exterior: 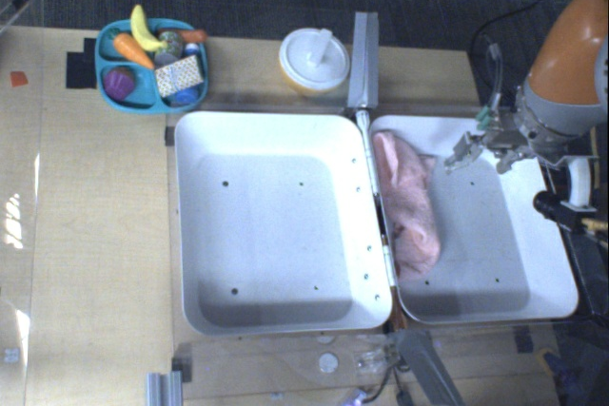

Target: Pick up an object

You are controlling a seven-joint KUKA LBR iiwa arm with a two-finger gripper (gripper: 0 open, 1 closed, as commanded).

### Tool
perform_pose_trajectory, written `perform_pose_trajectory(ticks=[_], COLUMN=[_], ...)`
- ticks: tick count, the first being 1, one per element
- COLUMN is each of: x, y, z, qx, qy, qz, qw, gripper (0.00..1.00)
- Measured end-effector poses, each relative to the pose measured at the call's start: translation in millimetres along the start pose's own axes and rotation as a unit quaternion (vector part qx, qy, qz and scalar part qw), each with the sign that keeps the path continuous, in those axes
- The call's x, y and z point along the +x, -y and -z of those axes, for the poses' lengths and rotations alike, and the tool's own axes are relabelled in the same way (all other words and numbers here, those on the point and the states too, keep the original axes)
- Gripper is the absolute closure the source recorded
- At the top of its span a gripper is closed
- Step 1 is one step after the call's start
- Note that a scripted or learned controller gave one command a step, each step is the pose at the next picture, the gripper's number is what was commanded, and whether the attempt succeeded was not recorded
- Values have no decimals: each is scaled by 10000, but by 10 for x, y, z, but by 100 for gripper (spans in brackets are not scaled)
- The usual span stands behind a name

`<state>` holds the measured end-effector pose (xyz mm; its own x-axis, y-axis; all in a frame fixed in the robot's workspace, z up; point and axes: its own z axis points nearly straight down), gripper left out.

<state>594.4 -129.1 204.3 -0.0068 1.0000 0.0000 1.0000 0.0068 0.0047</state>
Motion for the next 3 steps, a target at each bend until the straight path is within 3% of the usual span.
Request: perform_pose_trajectory(ticks=[1,2,3], x=[345,340,321], y=[-203,325,-625], z=[-1069,-1128,-1147], qx=[-32,-63,-43], qy=[3,10,8], qz=[314,688,688], qw=[9995,9976,9976], gripper=[0,0,0])
